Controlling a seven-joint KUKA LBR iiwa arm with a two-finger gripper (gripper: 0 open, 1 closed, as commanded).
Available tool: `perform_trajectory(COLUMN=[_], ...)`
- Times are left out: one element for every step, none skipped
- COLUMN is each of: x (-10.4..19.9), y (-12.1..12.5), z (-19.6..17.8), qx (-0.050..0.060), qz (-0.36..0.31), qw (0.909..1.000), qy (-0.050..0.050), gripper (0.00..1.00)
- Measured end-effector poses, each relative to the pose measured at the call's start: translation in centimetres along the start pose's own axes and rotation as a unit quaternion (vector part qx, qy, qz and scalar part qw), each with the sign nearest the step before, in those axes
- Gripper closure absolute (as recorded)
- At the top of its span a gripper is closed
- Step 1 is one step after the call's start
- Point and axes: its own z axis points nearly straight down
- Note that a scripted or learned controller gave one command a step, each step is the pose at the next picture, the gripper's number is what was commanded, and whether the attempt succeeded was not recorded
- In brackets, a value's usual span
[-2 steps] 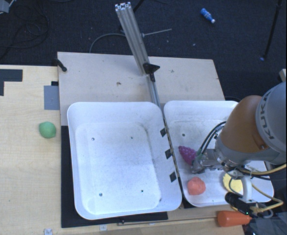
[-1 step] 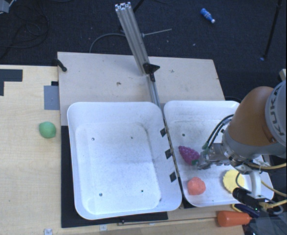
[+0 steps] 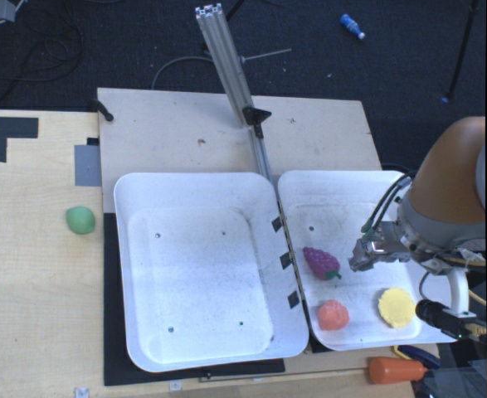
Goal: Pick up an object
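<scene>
The two-finger gripper [image 3: 366,258] sits low over the right shallow white plastic bin [image 3: 343,191], at the end of the grey arm with its orange band [image 3: 452,172], which enters from the right. The state of the gripper cannot be determined from this view; nothing is visibly held in it.

Position of objects relative to the gripper:
- The purple bunch of toy grapes with a green stem [image 3: 321,263] lies just beside the gripper, to its left, on the bin floor near the divider between the bins. Contact between the two cannot be confirmed.
- The round yellow toy piece [image 3: 396,307] lies near the gripper, below and slightly to its right, close to the front wall of the bin.
- The round pink-red toy fruit [image 3: 333,315] lies below and to the left of the gripper, near the front-left corner of the same bin, apart from the grapes and the yellow piece.

The left shallow white plastic bin [image 3: 195,265] stands directly beside the right one.

Outside the bins, a small green ball [image 3: 80,220] rests on the light wooden bench top [image 3: 27,288], well apart to the left. An orange cylindrical object [image 3: 396,370] lies in front of the right bin.
</scene>
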Motion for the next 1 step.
perform_trajectory(x=[-0.06], y=[0.04], z=[-2.31], qx=[0.002], qz=[0.000], qw=[1.0000], qy=[0.000], gripper=[1.00])
